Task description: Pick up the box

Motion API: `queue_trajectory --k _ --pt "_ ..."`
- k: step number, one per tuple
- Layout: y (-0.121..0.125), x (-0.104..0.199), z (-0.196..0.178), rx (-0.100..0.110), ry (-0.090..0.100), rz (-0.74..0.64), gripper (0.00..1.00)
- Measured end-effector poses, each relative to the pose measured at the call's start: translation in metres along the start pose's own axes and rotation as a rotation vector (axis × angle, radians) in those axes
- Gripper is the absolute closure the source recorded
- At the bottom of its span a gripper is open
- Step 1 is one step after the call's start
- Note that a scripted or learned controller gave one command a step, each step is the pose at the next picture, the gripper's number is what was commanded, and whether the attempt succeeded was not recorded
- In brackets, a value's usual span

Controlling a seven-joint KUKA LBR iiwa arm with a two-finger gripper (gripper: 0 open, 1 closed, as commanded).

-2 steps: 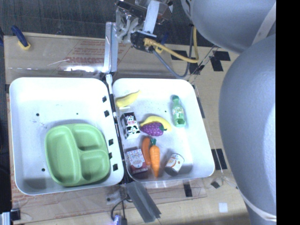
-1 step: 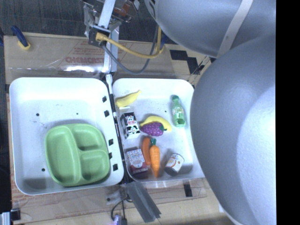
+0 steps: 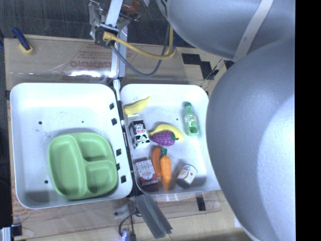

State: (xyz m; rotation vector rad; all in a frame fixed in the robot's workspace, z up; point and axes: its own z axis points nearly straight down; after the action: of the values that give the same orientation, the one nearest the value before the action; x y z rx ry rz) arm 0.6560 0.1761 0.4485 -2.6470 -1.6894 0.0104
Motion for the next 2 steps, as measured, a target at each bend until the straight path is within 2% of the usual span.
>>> queue_trajectory --k 2 --pt "-0.0033 0.0063 -0.0159 0.006 -0.005 -0.022 1.0"
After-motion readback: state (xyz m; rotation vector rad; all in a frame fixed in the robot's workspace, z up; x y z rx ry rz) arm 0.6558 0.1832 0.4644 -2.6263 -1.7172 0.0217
